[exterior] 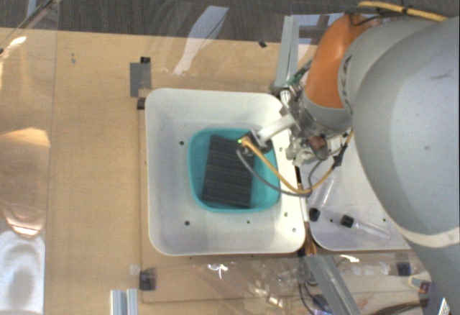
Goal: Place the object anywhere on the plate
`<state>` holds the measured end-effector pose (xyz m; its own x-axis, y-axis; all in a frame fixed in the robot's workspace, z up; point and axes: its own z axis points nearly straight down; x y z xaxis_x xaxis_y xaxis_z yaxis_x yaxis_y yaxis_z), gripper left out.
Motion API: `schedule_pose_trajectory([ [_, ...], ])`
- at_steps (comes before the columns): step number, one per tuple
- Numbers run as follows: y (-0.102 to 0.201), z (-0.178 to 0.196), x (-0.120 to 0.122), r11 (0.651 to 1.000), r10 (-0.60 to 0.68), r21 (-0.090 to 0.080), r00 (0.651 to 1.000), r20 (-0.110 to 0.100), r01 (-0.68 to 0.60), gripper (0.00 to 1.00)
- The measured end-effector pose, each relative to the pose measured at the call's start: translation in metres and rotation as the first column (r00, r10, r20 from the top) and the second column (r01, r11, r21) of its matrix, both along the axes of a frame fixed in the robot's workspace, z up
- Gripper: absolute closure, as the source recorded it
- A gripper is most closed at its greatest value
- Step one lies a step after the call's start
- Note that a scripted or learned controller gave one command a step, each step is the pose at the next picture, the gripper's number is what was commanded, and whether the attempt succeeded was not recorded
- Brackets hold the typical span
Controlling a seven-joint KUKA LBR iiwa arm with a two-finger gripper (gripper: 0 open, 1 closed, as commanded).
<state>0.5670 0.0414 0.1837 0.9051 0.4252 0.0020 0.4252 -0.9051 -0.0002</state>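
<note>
On the teal plate (269,188) lies the dark ribbed object (228,173) (gripper (305,148) just right).

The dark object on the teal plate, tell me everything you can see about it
The dark object is a flat, roughly rectangular slab, charcoal to black, with fine parallel ridges running along its length; it looks like ribbed rubber or foam. It lies flat on the teal plate, slightly tilted, its long side running top to bottom. The plate sits in the left white bin. The object lies wholly within the plate's outline. A yellow and grey cable from the arm crosses close to its upper right corner; contact cannot be told.
</note>
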Motion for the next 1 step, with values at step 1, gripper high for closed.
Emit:
schedule_pose_trajectory([
  [1,-0.0004,0.0001,0.0,1.0,-0.001,0.0,1.0,0.0,0.001,0.0],
])
